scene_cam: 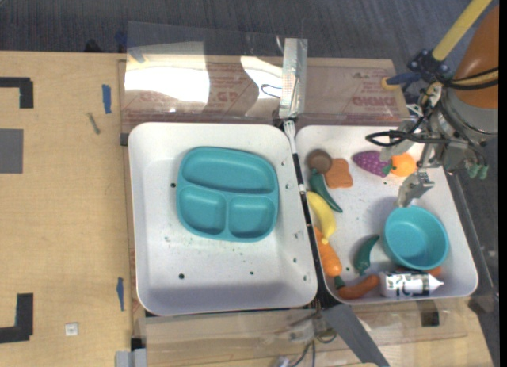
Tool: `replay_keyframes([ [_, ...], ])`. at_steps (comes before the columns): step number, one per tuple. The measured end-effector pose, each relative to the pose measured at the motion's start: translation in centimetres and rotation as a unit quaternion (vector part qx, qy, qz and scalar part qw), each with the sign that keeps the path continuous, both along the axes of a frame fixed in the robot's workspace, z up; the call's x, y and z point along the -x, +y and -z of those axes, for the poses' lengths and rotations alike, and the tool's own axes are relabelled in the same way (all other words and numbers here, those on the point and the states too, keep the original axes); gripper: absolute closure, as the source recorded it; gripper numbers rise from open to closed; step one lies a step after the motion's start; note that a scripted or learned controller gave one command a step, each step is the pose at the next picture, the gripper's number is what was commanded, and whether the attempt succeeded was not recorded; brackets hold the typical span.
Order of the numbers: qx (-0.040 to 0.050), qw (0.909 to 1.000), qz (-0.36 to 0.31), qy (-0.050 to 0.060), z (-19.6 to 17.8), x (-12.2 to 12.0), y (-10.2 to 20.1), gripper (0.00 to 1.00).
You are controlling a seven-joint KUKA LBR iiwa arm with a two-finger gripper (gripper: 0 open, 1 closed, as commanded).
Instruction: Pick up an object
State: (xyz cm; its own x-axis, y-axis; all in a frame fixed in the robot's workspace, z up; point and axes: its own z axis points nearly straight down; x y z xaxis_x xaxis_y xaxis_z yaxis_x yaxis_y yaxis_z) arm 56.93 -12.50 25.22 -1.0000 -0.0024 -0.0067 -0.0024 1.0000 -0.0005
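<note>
My gripper (413, 187) hangs over the back right part of the right bin (467, 278), just above the rim of a teal bowl (415, 237). An orange ball (402, 165) and a purple toy (369, 162) lie just left of the gripper. Along the bin's left wall lie a yellow banana (321, 208), a brown round piece (319, 159), an orange slice (339, 173) and a carrot (329, 258). The gripper's body hides part of the orange ball.
A white bottle (410, 284), a red sausage (360, 286) and a dark green piece (366, 250) lie at the right bin's front. The left bin (150, 270) holds a teal divided plate (227, 193). A clear panel (206, 80) stands behind both bins.
</note>
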Motion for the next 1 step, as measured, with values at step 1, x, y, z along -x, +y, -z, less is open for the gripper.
replay_keyframes([
  [1, 0.0005, 0.9994, 0.034, -0.004, 16.13, -3.73, -1.48, 0.00],
])
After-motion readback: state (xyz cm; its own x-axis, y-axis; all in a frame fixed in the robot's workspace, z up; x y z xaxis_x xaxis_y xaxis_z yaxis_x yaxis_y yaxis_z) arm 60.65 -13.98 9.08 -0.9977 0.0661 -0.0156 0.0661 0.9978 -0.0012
